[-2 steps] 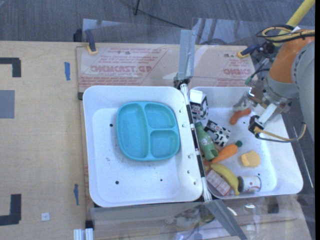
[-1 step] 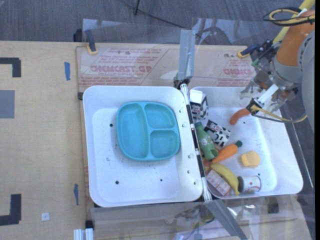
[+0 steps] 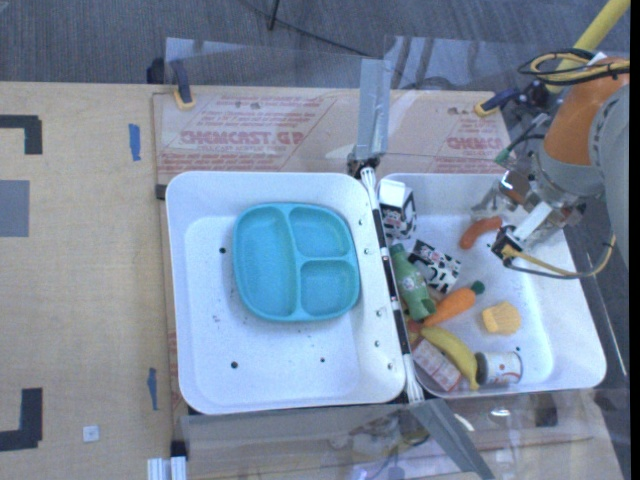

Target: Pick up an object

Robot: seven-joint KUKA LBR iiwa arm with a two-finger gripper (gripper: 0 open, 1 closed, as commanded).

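Note:
My gripper (image 3: 495,206) hangs over the back right part of the right bin (image 3: 570,353), at the end of the grey arm with its orange band (image 3: 575,123). Just below and to the left of it an orange-red sausage-shaped toy (image 3: 479,231) lies on the bin floor; I cannot tell whether the two touch. Further objects lie along the bin's left side and front: a small milk carton (image 3: 397,208), a black-and-white patterned piece (image 3: 436,262), a green bottle (image 3: 409,279), a carrot (image 3: 452,305), a yellow block (image 3: 501,318), a banana (image 3: 450,352) and a can (image 3: 498,367).
In the left bin (image 3: 200,368) lies a teal divided plate (image 3: 297,261). The ridge between the two bins (image 3: 385,298) runs close to the carton and bottle. Cardboard (image 3: 250,128) lines the bench behind the bins.

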